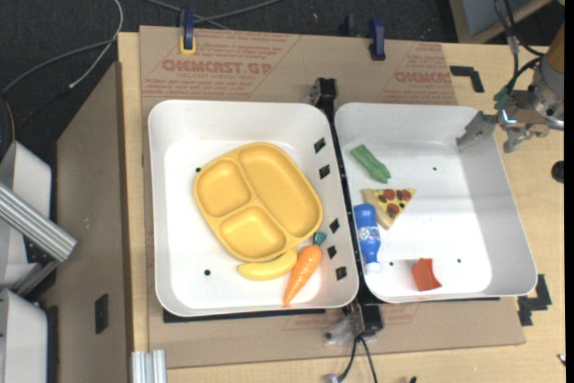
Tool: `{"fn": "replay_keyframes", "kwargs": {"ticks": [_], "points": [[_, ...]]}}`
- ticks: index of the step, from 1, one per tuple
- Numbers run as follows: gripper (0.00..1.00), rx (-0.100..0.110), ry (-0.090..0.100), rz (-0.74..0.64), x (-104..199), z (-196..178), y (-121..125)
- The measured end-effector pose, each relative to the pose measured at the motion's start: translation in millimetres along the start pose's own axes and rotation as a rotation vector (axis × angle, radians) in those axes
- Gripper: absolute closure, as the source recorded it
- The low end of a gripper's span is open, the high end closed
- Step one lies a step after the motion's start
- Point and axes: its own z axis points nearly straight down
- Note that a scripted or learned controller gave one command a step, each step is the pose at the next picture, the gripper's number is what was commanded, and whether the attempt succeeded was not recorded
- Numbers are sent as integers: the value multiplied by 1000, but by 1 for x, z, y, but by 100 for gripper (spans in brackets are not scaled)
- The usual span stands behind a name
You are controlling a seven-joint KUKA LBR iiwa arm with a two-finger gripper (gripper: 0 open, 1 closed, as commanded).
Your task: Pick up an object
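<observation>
In the right bin (502, 220) lie a green pea pod (369, 162), a toy pizza slice (388, 202), a blue bottle (365, 233) along the left wall and a red block (425, 274) near the front. My gripper (491, 137) hangs over the bin's far right corner, well to the right of these objects. Its two fingers are spread apart, open, with nothing between them.
The left bin (170, 193) holds a yellow divided plate (258, 200), a banana (266, 267) and a carrot (303, 272) by its front edge. A black divider (334, 184) runs between the bins. Clamps and cables sit at the bench's far side.
</observation>
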Motion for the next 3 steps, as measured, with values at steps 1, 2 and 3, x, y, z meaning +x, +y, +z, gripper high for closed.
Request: {"fn": "replay_keyframes", "kwargs": {"ticks": [1,2,3], "points": [[0,5,1,1,-3,44,-6],[0,4,1,-1,1,90,0],[0,2,4,-2,4,121,1]]}}
